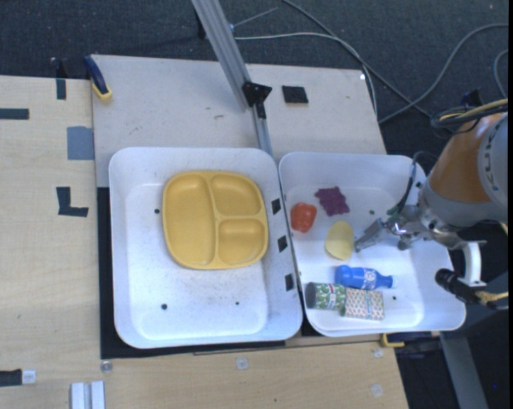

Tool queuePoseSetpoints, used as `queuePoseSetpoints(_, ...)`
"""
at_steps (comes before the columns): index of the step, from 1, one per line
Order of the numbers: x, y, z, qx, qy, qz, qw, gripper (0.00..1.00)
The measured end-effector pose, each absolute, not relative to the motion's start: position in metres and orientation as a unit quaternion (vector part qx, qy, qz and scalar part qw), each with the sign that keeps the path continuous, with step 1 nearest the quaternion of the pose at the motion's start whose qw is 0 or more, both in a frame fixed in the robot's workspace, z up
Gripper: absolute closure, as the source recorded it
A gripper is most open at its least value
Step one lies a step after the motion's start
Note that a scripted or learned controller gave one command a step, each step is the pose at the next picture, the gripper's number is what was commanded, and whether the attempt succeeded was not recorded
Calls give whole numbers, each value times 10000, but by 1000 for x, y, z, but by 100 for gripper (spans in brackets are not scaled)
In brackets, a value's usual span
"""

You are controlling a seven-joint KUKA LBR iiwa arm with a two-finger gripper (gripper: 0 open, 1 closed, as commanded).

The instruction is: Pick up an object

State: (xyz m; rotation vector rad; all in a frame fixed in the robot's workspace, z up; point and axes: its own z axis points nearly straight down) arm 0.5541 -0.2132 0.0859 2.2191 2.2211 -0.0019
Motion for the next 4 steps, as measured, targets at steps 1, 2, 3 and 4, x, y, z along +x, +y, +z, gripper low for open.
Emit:
queuePoseSetpoints(1, 556, -213, 99, 7065, 7077, 10, 36, 100)
queuePoseSetpoints(2, 560, -212, 162, 7065, 7077, 7, 19, 100)
queuePoseSetpoints(3, 559, -218, 223, 7067, 7075, 8, 24, 100)
queuePoseSetpoints(4, 560, -217, 235, 7066, 7076, 2, 6, 100)
